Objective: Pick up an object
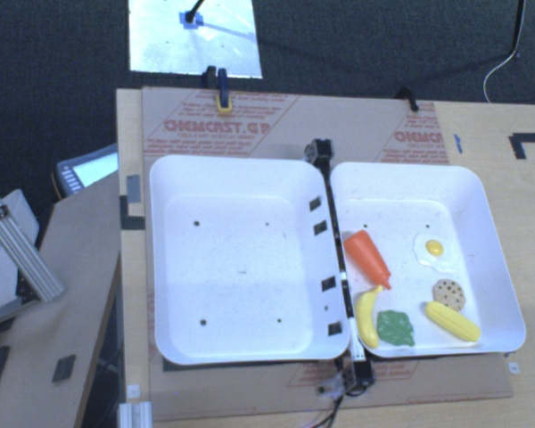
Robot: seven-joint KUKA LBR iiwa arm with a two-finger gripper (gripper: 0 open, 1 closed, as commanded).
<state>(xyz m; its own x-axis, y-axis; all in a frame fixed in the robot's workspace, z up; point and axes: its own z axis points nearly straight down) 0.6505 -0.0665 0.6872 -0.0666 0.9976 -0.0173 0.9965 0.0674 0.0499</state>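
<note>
2 white bins sit abutted, the right one holding 6 toy foods clustered low for reach: carrot, banana, corn, probably lettuce, cookie, egg; gripper state cannot be told.

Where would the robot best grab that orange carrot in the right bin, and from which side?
Probably across the carrot's thick middle, coming straight down from above. It lies flat and slanted, its narrow end near the banana, so the broad middle with bare bin floor on its upper right looks easiest to close on.
</note>
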